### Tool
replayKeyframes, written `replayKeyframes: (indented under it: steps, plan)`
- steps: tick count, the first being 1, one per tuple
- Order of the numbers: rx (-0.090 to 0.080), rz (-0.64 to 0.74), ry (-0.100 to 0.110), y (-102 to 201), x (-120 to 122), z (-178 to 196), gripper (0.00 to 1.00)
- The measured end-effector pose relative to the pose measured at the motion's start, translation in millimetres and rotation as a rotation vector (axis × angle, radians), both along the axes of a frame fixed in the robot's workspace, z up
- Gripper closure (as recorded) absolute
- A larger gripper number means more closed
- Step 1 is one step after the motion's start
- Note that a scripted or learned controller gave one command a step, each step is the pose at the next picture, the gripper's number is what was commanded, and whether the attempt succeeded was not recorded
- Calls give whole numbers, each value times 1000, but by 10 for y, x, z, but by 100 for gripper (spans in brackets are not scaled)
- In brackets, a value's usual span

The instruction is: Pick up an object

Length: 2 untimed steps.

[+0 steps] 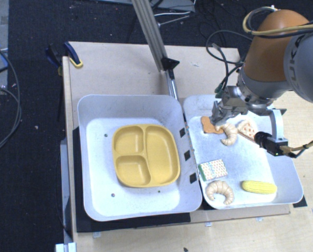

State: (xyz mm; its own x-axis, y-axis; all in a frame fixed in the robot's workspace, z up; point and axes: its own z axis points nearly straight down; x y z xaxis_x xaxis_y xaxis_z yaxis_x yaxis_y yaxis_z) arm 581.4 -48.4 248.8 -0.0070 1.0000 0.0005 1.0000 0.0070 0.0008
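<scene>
Hovering gripper (220, 121) seen low over right bin (282, 193), just beside orange piece (209, 126); jaw state cannot be told.

Pale wooden bench (120, 70), two shallow white bins side by side on it, left bin (93, 135), right bin (282, 185)

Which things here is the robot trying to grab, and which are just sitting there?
For the job:
gripper
orange food piece
croissant under the arm
pizza slice

Just sitting there:
yellow divided plate
second croissant
corn cob
green-dotted packet
blue clamp
</scene>
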Motion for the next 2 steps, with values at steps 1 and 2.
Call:
replayKeyframes:
  steps: [1,2]
  plan:
    - [1,0,1,457,-9,-20,100]
    - [1,2,-1,1054,61,13,100]
